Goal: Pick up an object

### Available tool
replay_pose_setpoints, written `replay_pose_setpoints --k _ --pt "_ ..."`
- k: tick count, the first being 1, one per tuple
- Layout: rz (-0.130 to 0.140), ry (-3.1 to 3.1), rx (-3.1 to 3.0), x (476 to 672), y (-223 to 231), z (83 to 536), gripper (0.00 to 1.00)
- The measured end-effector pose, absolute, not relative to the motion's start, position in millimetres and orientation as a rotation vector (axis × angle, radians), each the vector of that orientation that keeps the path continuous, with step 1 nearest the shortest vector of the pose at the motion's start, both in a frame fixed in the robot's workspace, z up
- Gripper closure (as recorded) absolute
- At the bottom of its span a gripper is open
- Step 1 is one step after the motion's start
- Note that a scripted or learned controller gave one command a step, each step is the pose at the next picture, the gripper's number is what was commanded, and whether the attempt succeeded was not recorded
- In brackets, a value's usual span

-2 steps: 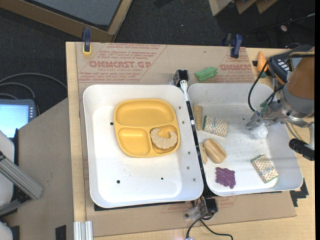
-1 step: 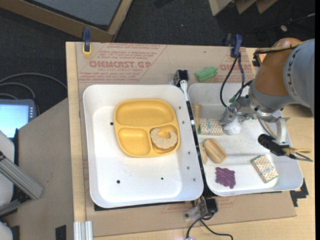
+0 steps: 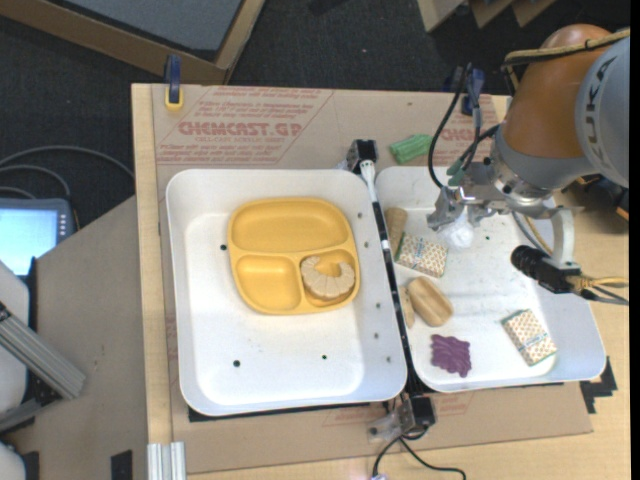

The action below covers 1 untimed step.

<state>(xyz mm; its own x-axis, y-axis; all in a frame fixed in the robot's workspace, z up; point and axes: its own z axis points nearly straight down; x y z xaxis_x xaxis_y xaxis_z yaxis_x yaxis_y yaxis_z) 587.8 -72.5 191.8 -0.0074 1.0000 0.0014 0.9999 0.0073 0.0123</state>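
Grey arm reaching in from the right, orange band above the wrist at the upper right corner. Wrist bent down and leftward. End effector low, near the upper left of the right-hand bin, pointing down. Cables looping beside the wrist. State of the fingers not clear from this angle.

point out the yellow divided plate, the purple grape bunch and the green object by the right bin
yellow divided plate (image 3: 290, 230), camera view, bare floor of its large top compartment
purple grape bunch (image 3: 451, 354), camera view, middle of the cluster
green object (image 3: 410, 149), camera view, centre of its top face
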Motion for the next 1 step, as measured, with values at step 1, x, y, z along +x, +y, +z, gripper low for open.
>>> replay_pose_setpoints --k 1 --pt "-0.002 2.226 2.224 528.5 -53.6 210.5 1.0"
